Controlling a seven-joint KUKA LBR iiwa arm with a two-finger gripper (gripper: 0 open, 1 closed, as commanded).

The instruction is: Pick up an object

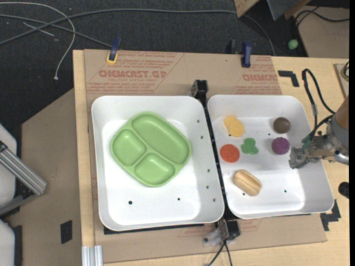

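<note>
Purple ball [280, 145] lies in the right bin [266, 204], at nine o'clock of the gripper [299, 157] (whose finger state cannot be told). Risk: closing off-centre could roll the ball toward the brown ball [281, 125] at twelve o'clock.

The arm [343, 127] enters at the right edge as a bulky grey body with an orange-brown patch above. Its gripper [299, 155] is a small cluster of dull grey metal parts, with black cables [312, 96] looping nearby.
</note>
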